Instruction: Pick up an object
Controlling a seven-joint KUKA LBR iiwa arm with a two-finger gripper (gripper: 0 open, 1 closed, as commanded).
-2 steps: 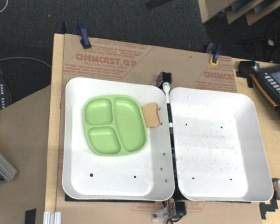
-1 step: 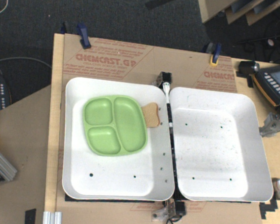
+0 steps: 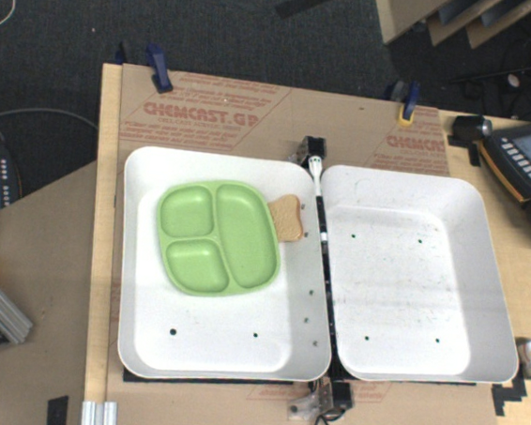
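Green divided plate (image 3: pixel 217 239) lies flat in the left bin (image 3: pixel 139 335), left of frame centre, with a tan sponge-like piece (image 3: pixel 287 219) touching its right rim. Finger state: cannot tell. Judged progress: pick not started; approach, grasp and lift remain.

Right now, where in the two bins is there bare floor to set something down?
The right bin has bare floor from wall to wall. In the left bin, the green plate and the tan piece touching its right edge crowd the upper half; free floor runs along the near wall below the plate and in a narrow strip to its right.
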